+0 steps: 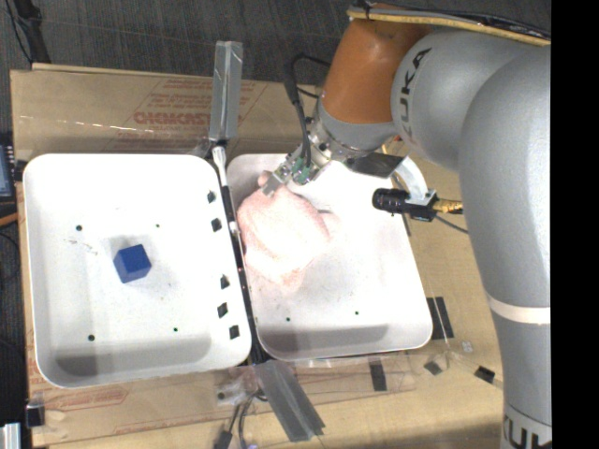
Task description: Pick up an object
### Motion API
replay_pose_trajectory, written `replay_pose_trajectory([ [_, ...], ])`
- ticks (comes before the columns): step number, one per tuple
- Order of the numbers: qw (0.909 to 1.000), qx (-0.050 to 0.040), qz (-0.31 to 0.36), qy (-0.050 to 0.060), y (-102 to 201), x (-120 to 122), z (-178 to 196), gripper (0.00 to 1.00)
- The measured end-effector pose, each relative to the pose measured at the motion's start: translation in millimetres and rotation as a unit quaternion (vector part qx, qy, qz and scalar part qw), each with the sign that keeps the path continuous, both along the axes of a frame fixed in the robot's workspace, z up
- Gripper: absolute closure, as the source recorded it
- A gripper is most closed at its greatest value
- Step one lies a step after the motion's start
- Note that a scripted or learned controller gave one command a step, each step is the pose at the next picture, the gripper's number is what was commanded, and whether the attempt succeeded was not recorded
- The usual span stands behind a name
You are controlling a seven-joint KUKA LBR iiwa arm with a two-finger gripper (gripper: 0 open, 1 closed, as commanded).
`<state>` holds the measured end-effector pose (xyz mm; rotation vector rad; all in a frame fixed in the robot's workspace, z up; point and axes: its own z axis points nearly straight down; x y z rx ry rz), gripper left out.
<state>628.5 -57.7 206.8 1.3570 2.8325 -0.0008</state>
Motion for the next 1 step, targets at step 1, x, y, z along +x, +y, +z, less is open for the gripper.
replay_pose_trajectory([
  [1, 1.0, -0.0002, 0.006, 0.002, 38.8, -54.4, -15.7, 1.0],
])
